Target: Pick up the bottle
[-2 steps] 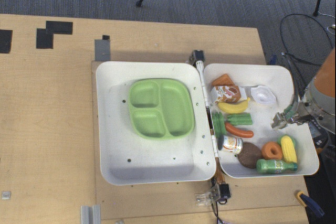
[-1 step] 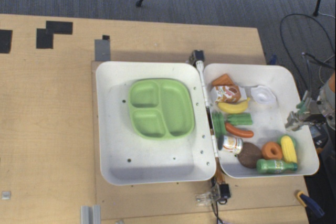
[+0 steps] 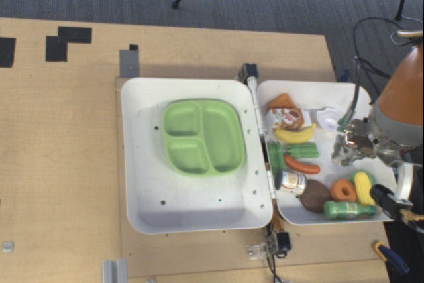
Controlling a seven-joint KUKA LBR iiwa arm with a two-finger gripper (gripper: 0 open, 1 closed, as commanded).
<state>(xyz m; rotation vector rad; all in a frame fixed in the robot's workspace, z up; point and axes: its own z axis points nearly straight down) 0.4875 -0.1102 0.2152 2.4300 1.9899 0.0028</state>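
Note:
A green bottle (image 3: 350, 210) with a label lies on its side along the front edge of the right bin (image 3: 311, 88). It rests just in front of an orange donut (image 3: 343, 190) and a yellow corn cob (image 3: 363, 187). The gripper (image 3: 344, 146) hangs over the right part of that bin, behind the donut and well back from the bottle. The grey arm with its orange band (image 3: 404, 99) comes in from the right above it.
The right bin also holds a banana (image 3: 295, 136), a red sausage (image 3: 301, 164), a can (image 3: 289, 181), a brown lump (image 3: 315, 195) and a snack packet (image 3: 288, 118). A green divided plate (image 3: 202, 137) sits in the left bin (image 3: 142, 162).

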